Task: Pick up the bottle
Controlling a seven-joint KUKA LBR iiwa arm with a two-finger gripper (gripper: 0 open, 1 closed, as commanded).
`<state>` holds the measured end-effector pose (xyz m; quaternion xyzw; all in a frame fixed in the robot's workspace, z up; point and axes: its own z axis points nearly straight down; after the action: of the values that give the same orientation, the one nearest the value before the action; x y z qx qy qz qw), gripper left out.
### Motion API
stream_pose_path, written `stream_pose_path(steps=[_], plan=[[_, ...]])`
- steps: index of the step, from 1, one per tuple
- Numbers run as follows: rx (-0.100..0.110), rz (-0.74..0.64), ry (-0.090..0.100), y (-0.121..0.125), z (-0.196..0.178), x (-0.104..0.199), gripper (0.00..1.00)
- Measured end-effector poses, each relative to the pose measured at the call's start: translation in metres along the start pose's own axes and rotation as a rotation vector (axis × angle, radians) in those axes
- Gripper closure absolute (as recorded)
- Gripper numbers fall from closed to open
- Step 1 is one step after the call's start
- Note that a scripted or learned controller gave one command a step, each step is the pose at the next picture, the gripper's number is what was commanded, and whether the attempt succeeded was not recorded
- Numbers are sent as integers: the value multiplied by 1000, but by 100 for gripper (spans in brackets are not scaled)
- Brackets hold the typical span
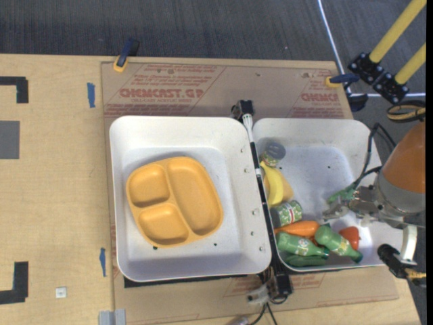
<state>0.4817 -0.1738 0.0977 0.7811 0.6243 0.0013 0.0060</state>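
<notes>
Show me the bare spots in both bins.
Right bin: bare floor along the far wall, beyond the banana. Its near left corner is crowded with bottles, can, carrot. Left bin: a bare margin around the yellow tray.

Both bins (183, 131) are showing smooth matt white plastic; beside the glossy orange tray (174, 200), green bottles (301, 246) are gleaming like plastic.

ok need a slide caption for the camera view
Arm over right bin holding green bottles, banana, carrot; yellow tray in left bin.
</notes>
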Motion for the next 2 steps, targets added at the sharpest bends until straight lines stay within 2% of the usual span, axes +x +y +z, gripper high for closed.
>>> stream_pose_path(steps=[1, 2], plan=[[6, 70, 4, 55, 11, 26, 0], [2, 70, 0, 56, 0, 24, 100]])
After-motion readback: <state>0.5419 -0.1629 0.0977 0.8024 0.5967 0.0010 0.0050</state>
